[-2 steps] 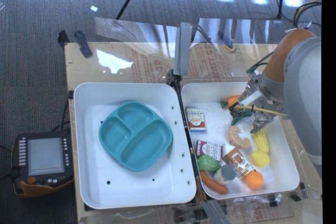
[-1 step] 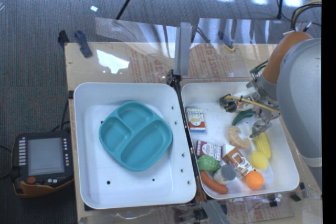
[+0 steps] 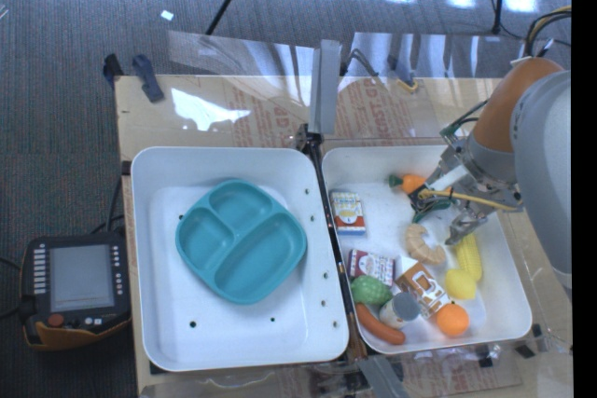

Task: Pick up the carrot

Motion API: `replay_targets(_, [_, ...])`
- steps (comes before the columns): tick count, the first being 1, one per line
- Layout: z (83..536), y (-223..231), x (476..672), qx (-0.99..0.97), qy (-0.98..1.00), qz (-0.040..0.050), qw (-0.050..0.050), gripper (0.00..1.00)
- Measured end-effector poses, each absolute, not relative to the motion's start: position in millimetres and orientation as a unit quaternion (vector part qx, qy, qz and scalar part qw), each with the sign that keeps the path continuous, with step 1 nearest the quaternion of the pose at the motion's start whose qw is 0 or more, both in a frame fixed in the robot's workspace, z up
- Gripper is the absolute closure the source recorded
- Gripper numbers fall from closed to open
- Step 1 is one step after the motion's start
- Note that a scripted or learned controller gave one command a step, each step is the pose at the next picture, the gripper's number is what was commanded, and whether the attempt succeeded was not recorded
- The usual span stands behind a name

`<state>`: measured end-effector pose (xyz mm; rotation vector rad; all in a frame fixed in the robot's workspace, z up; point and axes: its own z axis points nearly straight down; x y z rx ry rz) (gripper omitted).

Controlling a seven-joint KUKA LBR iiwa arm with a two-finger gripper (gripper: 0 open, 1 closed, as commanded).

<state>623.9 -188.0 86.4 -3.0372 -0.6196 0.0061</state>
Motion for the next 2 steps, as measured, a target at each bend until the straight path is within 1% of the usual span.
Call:
replay_targets(1, [87,-186,616.6,-0.994,-0.105,0.0021,0.005,0.00])
replay_targets(2, [210,-212,524.2,-0.991,-0.137,0.0022,0.002,0.00])
